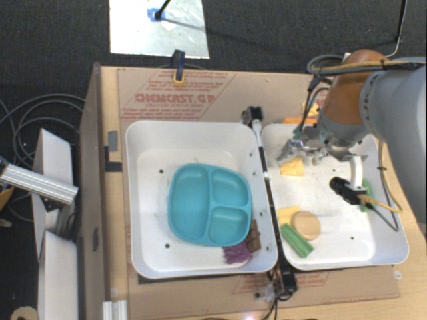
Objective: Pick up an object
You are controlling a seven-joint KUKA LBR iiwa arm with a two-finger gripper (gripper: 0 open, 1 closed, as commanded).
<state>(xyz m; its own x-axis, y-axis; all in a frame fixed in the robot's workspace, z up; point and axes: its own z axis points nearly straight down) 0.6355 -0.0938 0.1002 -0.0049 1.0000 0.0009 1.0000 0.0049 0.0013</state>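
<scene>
Green stick [295, 240], tan disc [307, 225], yellow bit [287, 214]: front of R bin [393, 249]; wedge [291, 169], likely target, just below gripper [302, 155], fingers spread, nothing held; risk: off-centre close nudges wedge away; L bin [143, 179]: teal plate [209, 204], purple scrap [235, 253].

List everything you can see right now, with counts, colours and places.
bins: 2, white, side by side
plate: 1, teal, view-left bin
purple piece: 1, purple, view-left bin, at plate's near edge
brown piece: 1, brown, beside purple piece
wedge: 1, yellow, view-right bin, far side
disc: 1, tan, view-right bin, near side
yellow piece: 1, yellow, beside disc
green stick: 1, green, beside disc
arm: 1, grey and orange, from view's right
gripper: 1, metal, above wedge
</scene>
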